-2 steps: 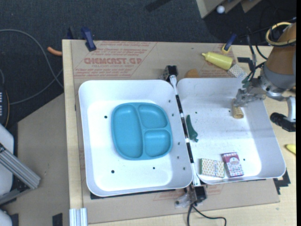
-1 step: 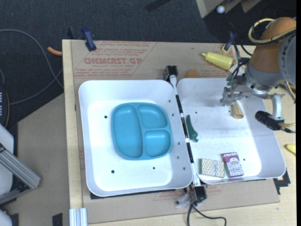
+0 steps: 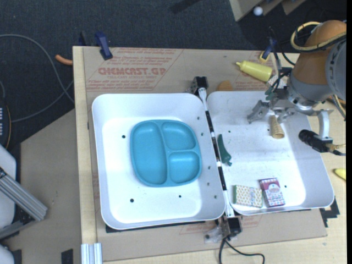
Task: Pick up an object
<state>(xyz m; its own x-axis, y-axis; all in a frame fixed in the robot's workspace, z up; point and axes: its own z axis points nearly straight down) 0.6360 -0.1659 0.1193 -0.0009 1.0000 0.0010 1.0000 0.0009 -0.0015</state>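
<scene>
Hovering over the upper part of the right bin (image 3: 308,199), upper right of the frame: the claw (image 3: 269,110), fingers splayed wide, nothing between them. Just below and slightly right of it, on the bin floor: a cork-like tan cylinder (image 3: 275,128), long axis running roughly up-down in the frame, upper end nearly under the claw's tips. Nearest candidate by far, by the look of it; a short drop and a small shift toward the lower right probably enough, fingers closing across the short axis. Farther off, at the bin's lower edge: a red-and-white small box (image 3: 272,192) beside a pale packet (image 3: 248,196). In the left bin (image 3: 110,202): a blue divided plate (image 3: 165,152).
</scene>
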